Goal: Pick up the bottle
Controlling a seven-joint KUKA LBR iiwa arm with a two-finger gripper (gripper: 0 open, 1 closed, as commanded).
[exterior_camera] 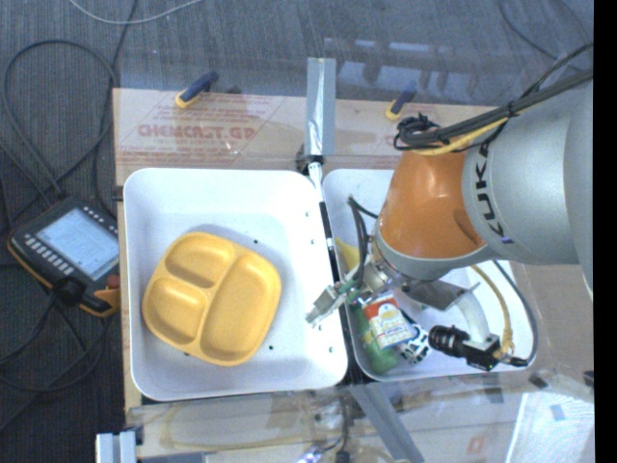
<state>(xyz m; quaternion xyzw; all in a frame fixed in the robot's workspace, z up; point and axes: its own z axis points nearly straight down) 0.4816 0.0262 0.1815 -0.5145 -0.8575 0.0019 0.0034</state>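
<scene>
Green bottle point(381, 336) with red-and-white label, lying in right white bin point(359, 186), right of yellow tray point(212, 297) and across the two adjoining bin walls from it, close to that bin's near left corner. Yellow tray: moulded plastic, three compartments, resting flat in left white bin point(193, 201), slightly turned, well clear of the walls. Gripper point(333, 302): metal, low over the seam between the bins, just right of yellow tray and just beside bottle's upper left end; contact with bottle not discernible; whether spread or pressed together, cannot tell. Arm point(453, 210): orange band and grey casing, right of yellow tray, covering much of right white bin. Small yellow item point(347, 256), partly hidden, against right bin's left wall, right of yellow tray and above gripper. Desk point(193, 133): pale board with faint red lettering, beyond yellow tray. Handheld control pendant point(67, 244) with lit screen, on dark floor left of yellow tray.
</scene>
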